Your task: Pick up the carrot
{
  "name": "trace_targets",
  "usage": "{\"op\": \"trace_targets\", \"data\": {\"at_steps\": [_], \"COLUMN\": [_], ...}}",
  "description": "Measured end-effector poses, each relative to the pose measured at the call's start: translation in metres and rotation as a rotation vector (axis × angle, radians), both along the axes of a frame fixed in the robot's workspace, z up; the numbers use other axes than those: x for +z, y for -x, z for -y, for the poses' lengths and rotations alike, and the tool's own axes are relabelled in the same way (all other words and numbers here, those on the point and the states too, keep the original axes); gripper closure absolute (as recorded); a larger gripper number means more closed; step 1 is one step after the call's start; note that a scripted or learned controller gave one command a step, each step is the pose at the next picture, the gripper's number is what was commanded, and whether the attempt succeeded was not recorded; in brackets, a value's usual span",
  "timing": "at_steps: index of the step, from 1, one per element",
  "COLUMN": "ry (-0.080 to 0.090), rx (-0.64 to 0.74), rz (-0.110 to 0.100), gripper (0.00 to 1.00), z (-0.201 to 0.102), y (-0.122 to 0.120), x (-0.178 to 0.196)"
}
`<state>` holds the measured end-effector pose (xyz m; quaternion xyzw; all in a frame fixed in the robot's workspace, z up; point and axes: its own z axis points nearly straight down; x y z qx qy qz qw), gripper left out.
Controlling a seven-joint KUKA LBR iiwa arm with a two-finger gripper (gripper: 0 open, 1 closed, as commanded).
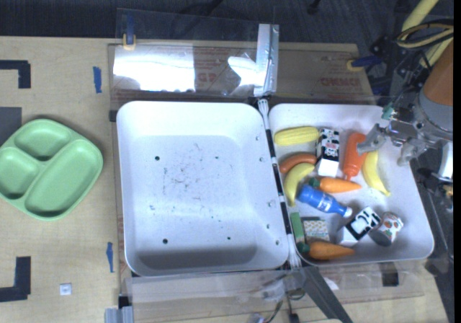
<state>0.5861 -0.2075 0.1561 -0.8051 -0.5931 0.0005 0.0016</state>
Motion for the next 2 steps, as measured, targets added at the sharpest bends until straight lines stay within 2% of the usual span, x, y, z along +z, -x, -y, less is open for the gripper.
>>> {"op": "trace_targets", "data": {"at_steps": [1,2], "ry": [0.003,-0.007], "rx": [-0.015,-0.116], "rz": [0.004,0.005], "gripper": [0.0,0.0], "z": [-0.003,-0.01], "y": [-0.001,-0.015], "x": [0.018,-0.059]}}
